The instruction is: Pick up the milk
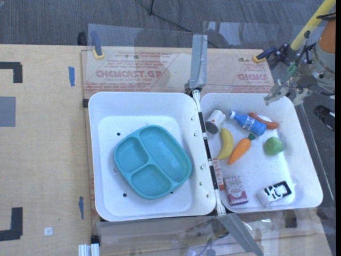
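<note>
The milk (277, 192) is a small white carton with black patches. It lies on its side in the near right corner of the right bin (306, 159). My gripper (285, 95) hangs over the far right corner of that bin, well away from the milk. Its fingers (274, 95) are spread open with nothing between them.
The right bin also holds a red box (235, 190) just left of the milk, a green fruit (273, 145), a carrot (239, 150), a banana (226, 143), a blue bottle (248, 122), a sausage (265, 121) and a white cup (214, 120). A teal divided plate (152, 161) fills the left bin.
</note>
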Action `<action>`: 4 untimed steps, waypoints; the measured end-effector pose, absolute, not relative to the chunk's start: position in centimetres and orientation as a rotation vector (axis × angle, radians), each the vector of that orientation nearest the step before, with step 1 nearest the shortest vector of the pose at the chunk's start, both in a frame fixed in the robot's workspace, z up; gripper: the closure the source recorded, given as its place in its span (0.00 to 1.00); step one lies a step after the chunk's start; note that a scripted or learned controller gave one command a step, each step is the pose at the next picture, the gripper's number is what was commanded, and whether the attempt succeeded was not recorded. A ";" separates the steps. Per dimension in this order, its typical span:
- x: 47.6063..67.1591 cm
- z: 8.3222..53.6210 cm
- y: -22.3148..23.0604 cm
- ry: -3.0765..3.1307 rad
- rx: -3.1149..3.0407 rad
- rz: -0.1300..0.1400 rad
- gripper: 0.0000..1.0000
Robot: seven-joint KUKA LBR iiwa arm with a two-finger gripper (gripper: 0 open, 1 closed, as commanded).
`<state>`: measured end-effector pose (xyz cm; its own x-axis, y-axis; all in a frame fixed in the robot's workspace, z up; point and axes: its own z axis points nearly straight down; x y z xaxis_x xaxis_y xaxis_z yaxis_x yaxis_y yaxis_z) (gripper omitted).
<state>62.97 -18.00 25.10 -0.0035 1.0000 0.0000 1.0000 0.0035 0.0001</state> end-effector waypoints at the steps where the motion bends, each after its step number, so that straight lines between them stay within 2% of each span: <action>1: 56.1 10.6 -17.9 2.265 2.173 0.002 0.00; 2: 58.6 10.1 -15.8 2.180 2.257 0.002 0.00; 3: 53.9 8.8 -20.1 2.294 2.137 0.005 0.00; 4: 48.2 8.8 -20.7 2.218 2.216 0.005 0.00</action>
